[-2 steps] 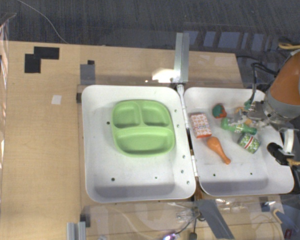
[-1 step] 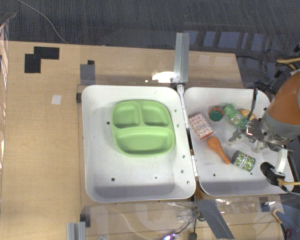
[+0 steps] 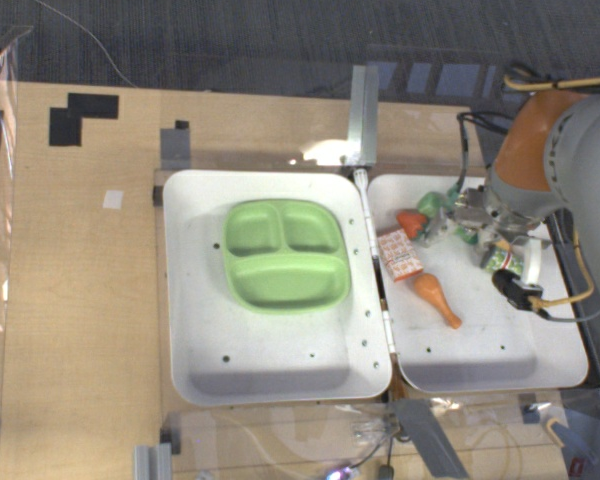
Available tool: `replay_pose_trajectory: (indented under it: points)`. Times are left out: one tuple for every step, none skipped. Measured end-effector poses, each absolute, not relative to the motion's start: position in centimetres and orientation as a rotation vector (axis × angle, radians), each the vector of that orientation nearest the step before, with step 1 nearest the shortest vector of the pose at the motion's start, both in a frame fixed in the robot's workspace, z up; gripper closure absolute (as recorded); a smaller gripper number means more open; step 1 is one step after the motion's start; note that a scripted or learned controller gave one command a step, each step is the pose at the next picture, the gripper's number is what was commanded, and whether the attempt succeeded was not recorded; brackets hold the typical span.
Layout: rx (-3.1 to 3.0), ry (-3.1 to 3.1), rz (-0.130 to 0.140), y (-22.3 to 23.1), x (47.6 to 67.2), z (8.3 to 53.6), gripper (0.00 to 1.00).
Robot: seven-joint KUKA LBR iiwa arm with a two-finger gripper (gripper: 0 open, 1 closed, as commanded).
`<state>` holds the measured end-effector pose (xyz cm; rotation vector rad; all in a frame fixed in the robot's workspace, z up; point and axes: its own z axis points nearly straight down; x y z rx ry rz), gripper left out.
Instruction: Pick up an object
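Gripper [image 3: 450, 220] low in right bin [image 3: 480, 358], far side, beside red-green toy [image 3: 417, 218]; finger state could not be told. Carrot [image 3: 435, 298] lay nearer.

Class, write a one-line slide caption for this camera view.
Grey arm's gripper low in right white bin among toy foods; green divided plate in left.

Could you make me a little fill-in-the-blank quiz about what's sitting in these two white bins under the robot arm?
1. The green divided plate lies in the ____ bin of the camera view.
2. The plate has ____ compartments.
3. The orange carrot-shaped toy lies in the ____ bin, just below the small printed box.
4. The band above the arm's wrist is coloured ____.

Missing words: left; three; right; orange
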<state>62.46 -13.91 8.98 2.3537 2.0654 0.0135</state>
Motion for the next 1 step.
replay_pose_trajectory:
  points:
    - [2.372,2.053,0.004,-10.12,67.04,8.85,0.00]
